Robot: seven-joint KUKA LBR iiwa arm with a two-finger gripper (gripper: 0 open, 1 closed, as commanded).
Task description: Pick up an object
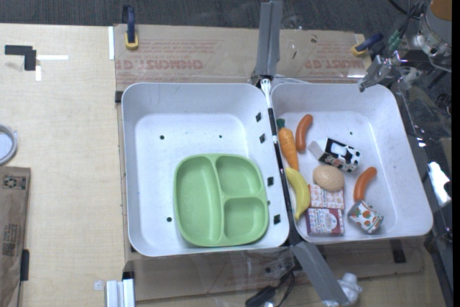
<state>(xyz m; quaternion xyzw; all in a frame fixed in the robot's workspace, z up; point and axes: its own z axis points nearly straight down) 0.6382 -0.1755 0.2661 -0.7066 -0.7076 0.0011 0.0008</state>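
The left bin [144, 176] carries a green divided plate [221, 199] toward its near edge. The right bin [402, 154] bears a banana [298, 192] and carrot [288, 146] along its left wall, then a red carton [325, 220], a bun [328, 178] and sausages. The gripper [392, 68] hangs past the far right corner, seemingly empty; its finger state I cannot tell.

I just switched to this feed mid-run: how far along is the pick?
Nothing looks picked yet. The gripper sits over the far right corner of the right bin, with nothing seen between its fingers. The carrot, banana, two sausages, egg and small cartons all lie in that bin. The green plate lies in the left bin. The descent, grasp and lift are left.
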